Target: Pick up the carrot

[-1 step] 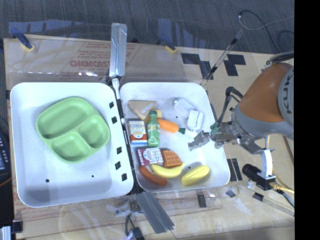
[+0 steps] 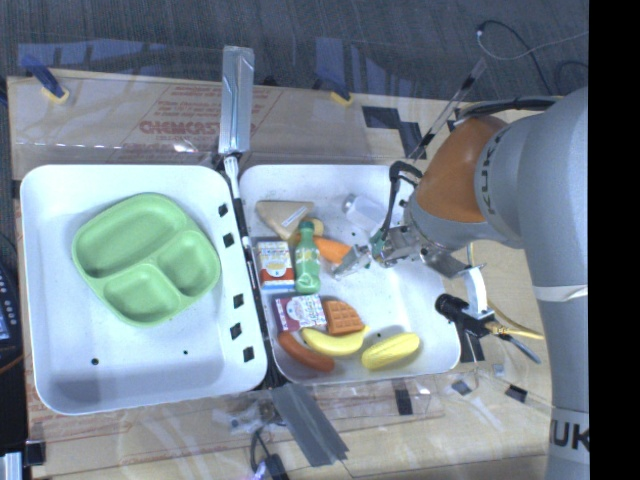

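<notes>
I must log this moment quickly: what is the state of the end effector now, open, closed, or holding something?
End effector: low in the right bin, beside the carrot; open or closed cannot be told, and no object is seen between its fingers.

A robotics laboratory bench. Two white bins [image 2: 60,368] are set side by side on a board covered with clear plastic sheeting [image 2: 150,118] and fastened with tape. A grey arm [image 2: 560,198] with an orange band is mounted at the right, with loose cables [image 2: 480,58] trailing behind it. Toy food is heaped in the right bin, and a green divided plate [image 2: 145,258] is laid in the left. Dark carpet [image 2: 300,8] is seen beyond the bench.
</notes>
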Tool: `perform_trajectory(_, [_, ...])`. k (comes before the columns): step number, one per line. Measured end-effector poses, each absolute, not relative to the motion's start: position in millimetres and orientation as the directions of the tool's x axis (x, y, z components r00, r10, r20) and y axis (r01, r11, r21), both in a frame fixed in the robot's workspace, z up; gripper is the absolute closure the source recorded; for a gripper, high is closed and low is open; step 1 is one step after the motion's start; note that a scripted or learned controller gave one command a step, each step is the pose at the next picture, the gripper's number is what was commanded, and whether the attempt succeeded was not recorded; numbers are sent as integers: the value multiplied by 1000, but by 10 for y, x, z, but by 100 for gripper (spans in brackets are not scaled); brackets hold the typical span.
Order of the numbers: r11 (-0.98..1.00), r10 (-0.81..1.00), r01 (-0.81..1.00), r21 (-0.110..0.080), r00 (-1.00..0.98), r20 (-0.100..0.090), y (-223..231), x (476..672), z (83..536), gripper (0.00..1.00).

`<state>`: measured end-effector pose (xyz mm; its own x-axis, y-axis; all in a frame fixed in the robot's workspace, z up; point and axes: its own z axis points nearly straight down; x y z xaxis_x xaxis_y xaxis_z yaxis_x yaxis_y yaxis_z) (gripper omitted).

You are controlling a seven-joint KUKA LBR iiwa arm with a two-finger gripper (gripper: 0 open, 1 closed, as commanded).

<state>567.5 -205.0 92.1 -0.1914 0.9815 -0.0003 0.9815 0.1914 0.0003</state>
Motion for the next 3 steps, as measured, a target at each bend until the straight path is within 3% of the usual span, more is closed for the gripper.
perform_trajectory(1, [182,983,982,-40,-182,9,-1857,6216,878,0])
perform_trajectory(2, [189,982,981,-36,-189,1,-1865,6230,977,100])
perform_trajectory(3, [190,982,981,-35,-190,1,-1862,6235,981,0])
